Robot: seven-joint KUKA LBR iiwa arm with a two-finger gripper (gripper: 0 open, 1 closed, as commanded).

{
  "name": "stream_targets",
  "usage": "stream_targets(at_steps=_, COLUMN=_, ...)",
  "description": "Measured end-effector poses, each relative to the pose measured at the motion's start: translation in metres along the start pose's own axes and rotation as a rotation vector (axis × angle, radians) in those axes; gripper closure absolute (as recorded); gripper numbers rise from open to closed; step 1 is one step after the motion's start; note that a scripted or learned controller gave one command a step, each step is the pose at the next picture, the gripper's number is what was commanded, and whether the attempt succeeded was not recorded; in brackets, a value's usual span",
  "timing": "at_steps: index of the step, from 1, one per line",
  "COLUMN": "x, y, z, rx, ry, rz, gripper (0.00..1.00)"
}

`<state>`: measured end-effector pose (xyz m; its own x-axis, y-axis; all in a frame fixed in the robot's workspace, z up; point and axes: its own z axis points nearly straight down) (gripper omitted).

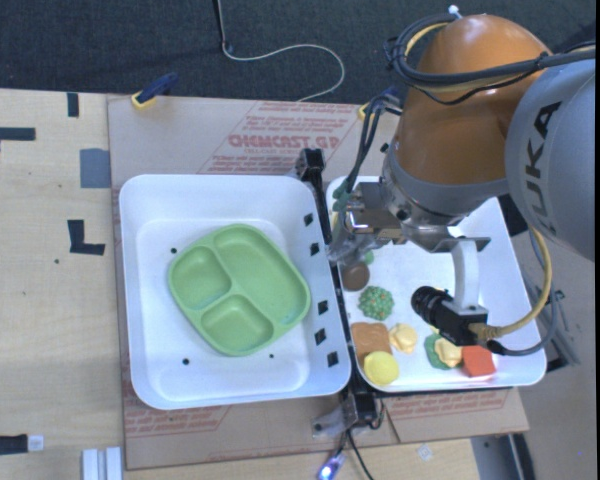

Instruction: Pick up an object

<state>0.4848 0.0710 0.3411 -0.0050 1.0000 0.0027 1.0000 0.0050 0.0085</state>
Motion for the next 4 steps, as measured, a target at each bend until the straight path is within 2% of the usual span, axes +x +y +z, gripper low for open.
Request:
stream_targets(at_steps=1, x=0.024, y=-0.001, z=-0.02, rx=0.009, ry=-0.003, rz=0.001, gripper=1.0)
stream_targets(at_steps=2, x=0.078, y=0.036, z=-0.003, rx=0.01, ry=-0.003, rz=0.0, gripper=1.0)
stream_targets(at_steps=3, x=0.013, y=-0.004, z=0.045, rx=0.018, ry=-0.006, rz=0.011, gripper=1.0)
stream_targets(at_steps=4, x=-0.022, y=0.001, z=-0.12, rx=-0.01, ry=-0.001, rz=0.006, gripper=1.0)
